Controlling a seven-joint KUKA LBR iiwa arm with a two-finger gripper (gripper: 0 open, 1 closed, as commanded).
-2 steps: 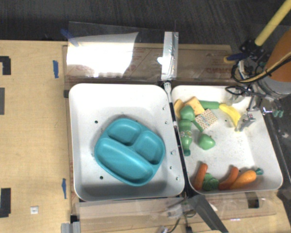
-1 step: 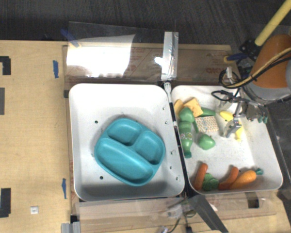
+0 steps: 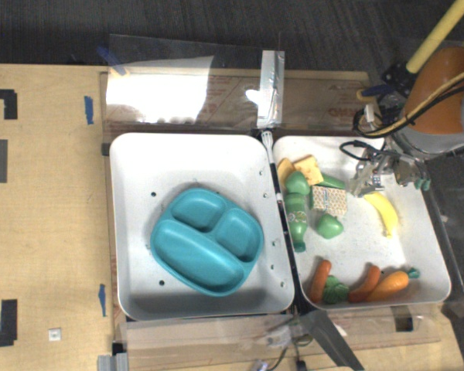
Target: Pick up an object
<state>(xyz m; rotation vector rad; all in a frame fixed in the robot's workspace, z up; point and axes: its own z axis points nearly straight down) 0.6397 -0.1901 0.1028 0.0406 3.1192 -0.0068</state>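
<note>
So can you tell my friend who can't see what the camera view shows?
A robot arm's hand hovers over the right white bin, near a toy banana, with carrots and green play vegetables lying around. The left white bin holds a teal divided plate.

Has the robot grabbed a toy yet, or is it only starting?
Only starting. Nothing looks picked up: the banana, carrots and green veggies all lie in the right bin, and the blue plate sits in the left bin. The tool hangs near the banana with nothing seen in it. Grabbing and lifting are left.
</note>
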